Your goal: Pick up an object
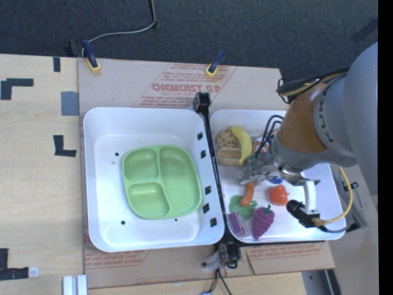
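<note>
Grey-metal gripper (253, 172) sits low in the right bin (331, 229), just above the carrot (247, 194) and beside the banana (241, 141). Jaw opening cannot be determined. Green tray (162, 180) occupies the left bin (98, 165).

One fixed camera, mounted above the bench (37, 165), looks down at a slant. Both white bins fall within frame: the left bin (101, 183) sits centre-left, the right bin (328, 223) centre-right, their shared edge running near the frame's middle. Dark carpet (245, 17) fills the upper band, so the far side lies toward the top. The arm (344, 121) enters from the right, large and close to the lens. Range is moderate; bin contents are resolvable.
</note>
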Available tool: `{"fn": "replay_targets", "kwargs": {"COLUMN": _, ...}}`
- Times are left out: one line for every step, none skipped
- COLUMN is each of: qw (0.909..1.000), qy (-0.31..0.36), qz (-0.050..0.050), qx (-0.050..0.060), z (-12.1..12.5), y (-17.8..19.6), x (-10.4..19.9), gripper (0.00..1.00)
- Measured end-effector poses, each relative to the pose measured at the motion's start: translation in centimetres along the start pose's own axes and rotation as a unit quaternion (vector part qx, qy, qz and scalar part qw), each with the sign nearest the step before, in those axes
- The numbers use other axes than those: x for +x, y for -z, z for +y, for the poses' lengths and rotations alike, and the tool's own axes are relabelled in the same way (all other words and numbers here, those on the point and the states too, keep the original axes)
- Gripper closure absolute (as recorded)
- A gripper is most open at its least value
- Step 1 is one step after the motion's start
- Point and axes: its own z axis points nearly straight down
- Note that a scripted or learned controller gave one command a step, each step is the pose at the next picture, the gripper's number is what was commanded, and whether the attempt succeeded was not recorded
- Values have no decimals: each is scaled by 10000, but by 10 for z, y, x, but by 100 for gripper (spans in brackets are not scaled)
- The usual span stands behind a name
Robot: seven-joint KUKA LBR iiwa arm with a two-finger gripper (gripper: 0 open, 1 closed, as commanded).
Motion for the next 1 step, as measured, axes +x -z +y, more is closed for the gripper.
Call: {"fn": "replay_targets", "kwargs": {"qw": 10000, "qy": 17, "qz": 27, "qx": 25, "z": -12, "y": 89, "x": 85, "gripper": 100}}
